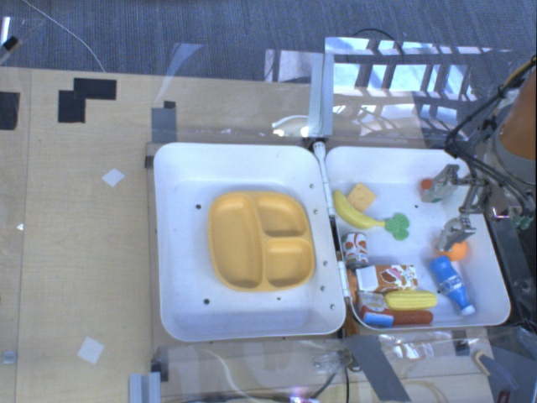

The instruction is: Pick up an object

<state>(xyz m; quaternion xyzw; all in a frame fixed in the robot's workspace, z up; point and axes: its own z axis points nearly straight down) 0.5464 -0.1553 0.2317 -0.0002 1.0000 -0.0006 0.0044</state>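
Observation:
My gripper (447, 208) reaches in from the right and hovers over the right part of the right bin (403, 162). Its two fingers are spread open with nothing between them. One fingertip (440, 180) is beside a small reddish piece (428, 186). The other (457, 227) is just above a small orange piece (456, 248). To the left lie a yellow banana (352, 212), a tan cracker (362, 196) and a green broccoli toy (398, 224). A blue bottle (451, 284) lies below the gripper.
Along the right bin's front sit a small can (356, 248), a printed box (388, 277), a corn cob (409, 300) and a red sausage (409, 316). The left bin (185, 225) holds a yellow divided plate (260, 239). A central wall (329, 217) divides the bins.

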